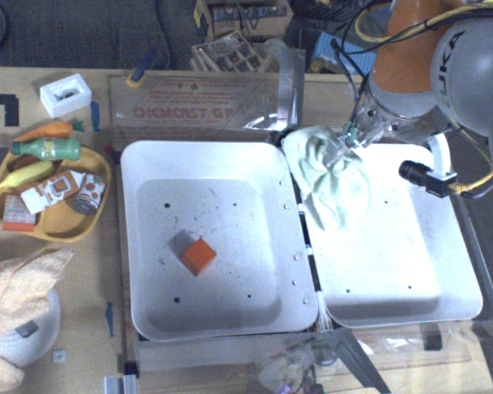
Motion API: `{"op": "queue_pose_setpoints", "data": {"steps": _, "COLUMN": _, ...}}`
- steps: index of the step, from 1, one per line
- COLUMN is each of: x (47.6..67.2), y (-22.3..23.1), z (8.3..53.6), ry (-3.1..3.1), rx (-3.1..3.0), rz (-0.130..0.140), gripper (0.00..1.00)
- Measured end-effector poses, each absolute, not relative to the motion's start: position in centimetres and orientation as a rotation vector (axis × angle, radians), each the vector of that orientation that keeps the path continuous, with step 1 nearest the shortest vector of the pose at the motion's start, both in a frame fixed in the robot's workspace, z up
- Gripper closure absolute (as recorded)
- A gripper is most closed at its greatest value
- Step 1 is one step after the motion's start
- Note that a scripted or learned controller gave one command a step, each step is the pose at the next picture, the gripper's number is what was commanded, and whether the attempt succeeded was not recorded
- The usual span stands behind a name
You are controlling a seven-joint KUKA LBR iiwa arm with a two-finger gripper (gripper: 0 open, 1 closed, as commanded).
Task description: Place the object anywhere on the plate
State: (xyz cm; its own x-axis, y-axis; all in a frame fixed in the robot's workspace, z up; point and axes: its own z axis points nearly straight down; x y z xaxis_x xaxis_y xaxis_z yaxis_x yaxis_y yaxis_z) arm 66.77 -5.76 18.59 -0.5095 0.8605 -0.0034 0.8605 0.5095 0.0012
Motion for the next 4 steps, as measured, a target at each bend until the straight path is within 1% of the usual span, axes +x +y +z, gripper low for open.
{"op": "queue_pose_setpoints", "data": {"steps": 1, "x": 66.9, "y": -5.8, "z": 22.6, "ry": 2.726, "rx": 1.551, "rz": 0.002, "gripper": 1.0}}
{"op": "queue_pose_setpoints", "data": {"steps": 2, "x": 63.4, "y": -1.3, "z": 22.0, "ry": 2.982, "rx": 0.983, "rz": 0.001, "gripper": 1.0}}
{"op": "queue_pose_setpoints", "data": {"steps": 3, "x": 61.2, "y": 3.1, "z": 21.6, "ry": 3.116, "rx": 0.377, "rz": 0.003, "gripper": 1.0}}
{"op": "queue_pose_setpoints", "data": {"steps": 4, "x": 58.2, "y": 5.9, "z": 21.7, "ry": 3.14, "rx": 0.001, "rz": 0.003, "gripper": 1.0}}
